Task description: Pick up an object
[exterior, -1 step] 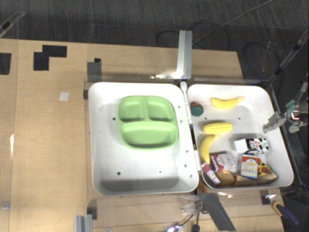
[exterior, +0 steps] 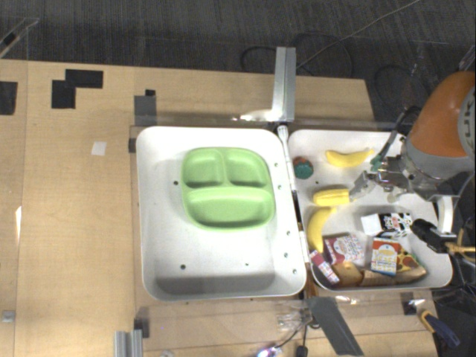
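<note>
Two white bins sit side by side on the wooden bench. The left bin (exterior: 156, 222) holds one thing, a green divided plate (exterior: 225, 186) with three compartments, lying flat near the middle. The right bin (exterior: 446, 270) is crowded: I count three yellow bananas, one banana near the back wall (exterior: 348, 157), a short one at mid-bin (exterior: 331, 196), and a curved one (exterior: 318, 227) running along the left wall just below it. A small round green-and-red toy (exterior: 303, 168) lies by the back left corner, apart from the bananas. Along the front wall there is a huddle of small printed packets (exterior: 370, 257), touching and overlapping one another, with a black-and-white carton (exterior: 392, 222) just behind them. The arm (exterior: 445, 129) comes in from the right, its orange band above the wrist, bent down over the right bin. The gripper (exterior: 370, 181) hangs over the bin's middle, between the back banana and the short one, near both but with nothing visibly between its fingers; whether the claw is open or closed I cannot tell from here. A metal post (exterior: 285, 84) stands behind the seam between the bins.
</note>
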Available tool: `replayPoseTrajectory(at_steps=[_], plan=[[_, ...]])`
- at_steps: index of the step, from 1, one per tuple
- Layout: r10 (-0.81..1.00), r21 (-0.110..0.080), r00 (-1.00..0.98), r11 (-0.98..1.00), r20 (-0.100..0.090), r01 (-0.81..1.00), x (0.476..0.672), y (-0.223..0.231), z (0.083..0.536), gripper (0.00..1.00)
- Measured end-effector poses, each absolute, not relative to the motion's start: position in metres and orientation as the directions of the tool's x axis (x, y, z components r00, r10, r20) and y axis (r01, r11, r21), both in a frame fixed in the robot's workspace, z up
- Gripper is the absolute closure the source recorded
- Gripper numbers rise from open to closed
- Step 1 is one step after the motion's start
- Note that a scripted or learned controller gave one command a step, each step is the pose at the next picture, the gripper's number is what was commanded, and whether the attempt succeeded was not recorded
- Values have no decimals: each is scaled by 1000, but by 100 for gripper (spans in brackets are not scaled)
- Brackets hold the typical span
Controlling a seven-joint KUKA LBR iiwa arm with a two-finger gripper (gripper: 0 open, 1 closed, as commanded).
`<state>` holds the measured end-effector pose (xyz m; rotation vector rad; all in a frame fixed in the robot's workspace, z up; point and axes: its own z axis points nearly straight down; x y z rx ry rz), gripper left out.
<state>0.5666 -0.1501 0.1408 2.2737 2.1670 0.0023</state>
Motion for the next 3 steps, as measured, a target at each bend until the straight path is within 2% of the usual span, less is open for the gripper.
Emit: replayPoseTrajectory(at_steps=[1,2,3], plan=[[1000,8,-28,28,0,1000,603,-94,93,0],[971,-24,-238,238,9,971,655,-89,88,0],[998,7,-56,56,0,998,671,-48,187,0]])
